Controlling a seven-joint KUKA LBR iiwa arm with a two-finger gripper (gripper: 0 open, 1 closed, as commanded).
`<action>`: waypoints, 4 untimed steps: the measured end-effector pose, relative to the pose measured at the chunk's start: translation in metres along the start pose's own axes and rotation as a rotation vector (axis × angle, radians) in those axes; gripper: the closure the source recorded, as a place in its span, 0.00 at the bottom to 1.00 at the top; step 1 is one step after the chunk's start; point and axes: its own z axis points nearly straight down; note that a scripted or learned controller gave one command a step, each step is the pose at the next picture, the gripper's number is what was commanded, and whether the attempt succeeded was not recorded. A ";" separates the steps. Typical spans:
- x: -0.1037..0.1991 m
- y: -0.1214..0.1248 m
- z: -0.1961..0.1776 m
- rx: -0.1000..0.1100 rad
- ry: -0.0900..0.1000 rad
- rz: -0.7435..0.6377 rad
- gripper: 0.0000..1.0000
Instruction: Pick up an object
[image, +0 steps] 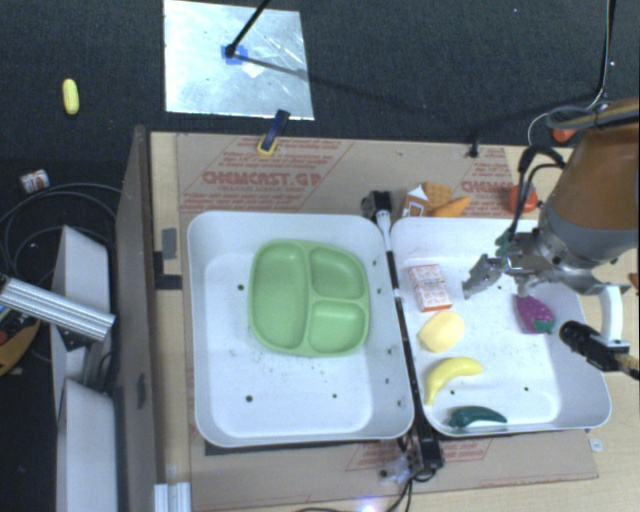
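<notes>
Green divided plate (307, 298) in left bin (222, 400); hand (483, 274) above right bin (580, 395), beside purple grapes (534, 313)

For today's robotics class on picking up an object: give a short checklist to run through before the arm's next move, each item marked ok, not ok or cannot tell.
1. Objects lie in the right bin: ok; pink box, lemon, banana, green pepper, purple grapes.
2. Gripper is over the right bin: ok.
3. Object between its fingers: not ok, nothing held.
4. Nearest target, the pink box, lies apart from the lemon: ok.
5. Gripper height above the bin floor: cannot tell.
6. Green divided plate sits in the left bin, out of the way: ok.
</notes>
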 end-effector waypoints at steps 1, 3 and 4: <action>0.007 -0.001 0.151 0.000 0.002 0.003 0.00; -0.001 0.101 0.144 -0.006 -0.002 -0.002 0.00; 0.002 0.113 0.145 -0.003 0.000 -0.002 0.00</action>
